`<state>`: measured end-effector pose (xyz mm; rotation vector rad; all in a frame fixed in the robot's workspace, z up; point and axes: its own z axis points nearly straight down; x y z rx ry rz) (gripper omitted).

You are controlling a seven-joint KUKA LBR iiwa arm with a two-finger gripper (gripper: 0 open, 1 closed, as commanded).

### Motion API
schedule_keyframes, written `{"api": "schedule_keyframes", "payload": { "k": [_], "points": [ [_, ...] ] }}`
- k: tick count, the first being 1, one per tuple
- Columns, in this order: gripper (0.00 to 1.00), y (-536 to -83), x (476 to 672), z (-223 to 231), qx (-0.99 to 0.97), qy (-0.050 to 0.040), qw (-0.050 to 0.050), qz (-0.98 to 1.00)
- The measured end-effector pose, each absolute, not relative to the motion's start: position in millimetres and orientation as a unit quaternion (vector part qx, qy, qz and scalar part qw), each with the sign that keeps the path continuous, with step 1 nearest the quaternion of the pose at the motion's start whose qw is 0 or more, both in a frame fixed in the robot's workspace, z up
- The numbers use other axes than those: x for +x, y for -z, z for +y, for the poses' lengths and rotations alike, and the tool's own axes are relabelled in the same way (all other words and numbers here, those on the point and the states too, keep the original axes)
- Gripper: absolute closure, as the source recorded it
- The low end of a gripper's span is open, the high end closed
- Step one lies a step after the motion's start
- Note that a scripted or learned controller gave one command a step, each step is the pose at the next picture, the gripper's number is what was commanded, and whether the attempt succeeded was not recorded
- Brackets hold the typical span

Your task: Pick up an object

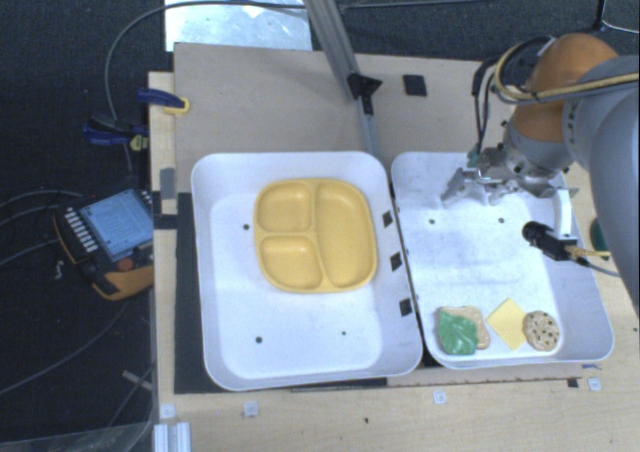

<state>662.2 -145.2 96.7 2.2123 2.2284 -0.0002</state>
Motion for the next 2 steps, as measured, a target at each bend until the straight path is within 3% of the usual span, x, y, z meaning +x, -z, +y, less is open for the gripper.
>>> {"api": "schedule_keyframes", "payload": {
  "k": [1,2],
  "points": [
    [0.00,-85,663.1,-145,0.704,-0.0002,0.001,0.710],
    [1.00,-99,665.3,-146,0.703,-0.0017,0.005,0.711]
  ]
}}
